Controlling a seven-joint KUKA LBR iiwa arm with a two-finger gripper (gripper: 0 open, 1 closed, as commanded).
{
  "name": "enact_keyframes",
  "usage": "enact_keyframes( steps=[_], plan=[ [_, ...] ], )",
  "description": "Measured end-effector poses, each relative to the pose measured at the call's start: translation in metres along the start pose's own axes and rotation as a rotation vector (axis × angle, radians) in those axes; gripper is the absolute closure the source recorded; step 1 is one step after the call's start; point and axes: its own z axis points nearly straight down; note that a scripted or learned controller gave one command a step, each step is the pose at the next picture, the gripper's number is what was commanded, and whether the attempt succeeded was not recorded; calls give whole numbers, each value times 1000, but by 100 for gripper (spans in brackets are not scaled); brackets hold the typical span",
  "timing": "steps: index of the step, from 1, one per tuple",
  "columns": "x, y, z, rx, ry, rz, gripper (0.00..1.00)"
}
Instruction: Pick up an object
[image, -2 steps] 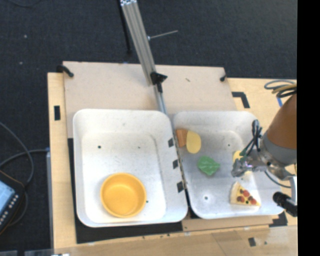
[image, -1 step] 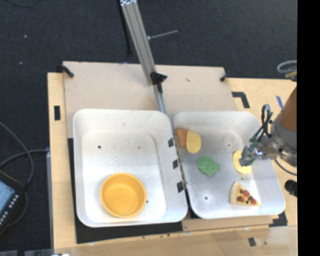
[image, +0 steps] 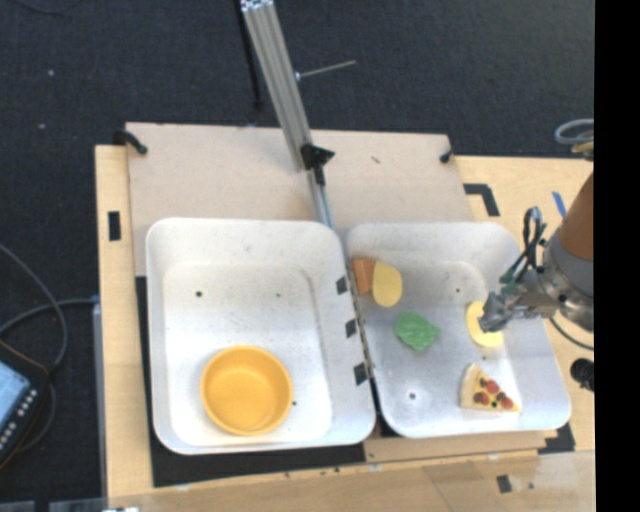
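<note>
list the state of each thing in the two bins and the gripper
yellow bowl: upright, open side up, in the left bin
bread slice: lying at the right bin's left wall
green leafy piece: lying flat mid-bin, apart from the others
yellow round piece: lying flat, partly covered by the gripper
pizza slice: lying flat near the right bin's front corner
gripper: down over the yellow round piece, nothing seen lifted

We see our arm (image: 572, 250) as a stout grey body with an orange band (image: 578, 215) wrapped round it, broad and rust-toned. Dark cables (image: 528, 240), one bluish, loop along its side toward the wrist. The wrist end is metallic grey, narrowing to a small dark gripper (image: 492, 318) with blurred detail
</note>
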Motion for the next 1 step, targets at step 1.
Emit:
enact_keyframes(
  steps=[1],
  plan=[
    [50,14,8,2,1,2,100]
  ],
)
